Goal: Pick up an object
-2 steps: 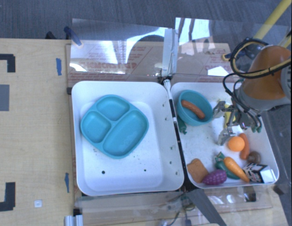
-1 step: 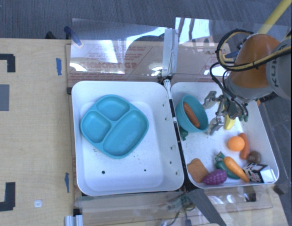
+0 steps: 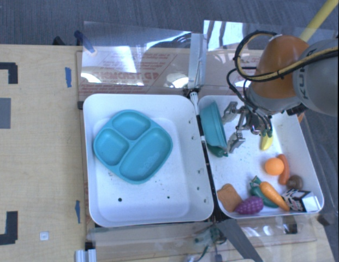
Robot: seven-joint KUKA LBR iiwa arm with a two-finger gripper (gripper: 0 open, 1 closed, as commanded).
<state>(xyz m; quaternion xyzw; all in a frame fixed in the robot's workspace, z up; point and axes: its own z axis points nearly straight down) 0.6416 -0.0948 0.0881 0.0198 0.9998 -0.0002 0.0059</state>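
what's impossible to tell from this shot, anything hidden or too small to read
- Claw, camera view: whether it grips anything; the metal parts blur together.
- Teal bowl: stands on edge against the right bin's wall, its inside turned away.
- Dark packet: print too small to read.
- Yellow item: partly covered by the claw assembly.

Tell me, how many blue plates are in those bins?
2. A divided blue plate lies flat in the left bin. Another blue plate stands on edge against the right bin's left wall.
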